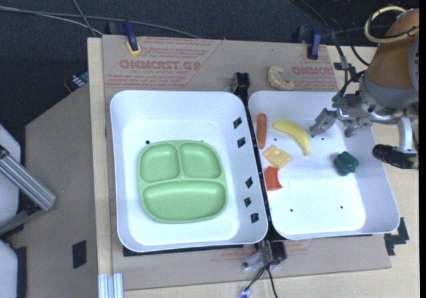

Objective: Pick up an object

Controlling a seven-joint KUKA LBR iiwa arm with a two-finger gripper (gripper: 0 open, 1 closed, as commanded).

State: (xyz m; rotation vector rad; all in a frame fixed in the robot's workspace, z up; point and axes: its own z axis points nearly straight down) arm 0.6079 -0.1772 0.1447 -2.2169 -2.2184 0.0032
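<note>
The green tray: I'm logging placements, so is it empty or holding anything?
Empty: the green tray in the left bin shows three bare compartments.

Fingers [336,124] seemingly spread near banana [293,135].

Right white bin [373,213] — its lower half lies bare; across the upper half sit a yellow plastic banana [293,134], dark green lump [345,163] and orange wedge [277,155].

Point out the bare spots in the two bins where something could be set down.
Right bin: its whole near half is bare, below the red piece and green object. Crowded along its left wall: carrot, cheese, banana. Gripper hangs over the far side. Left bin: only margins around the green tray.
</note>
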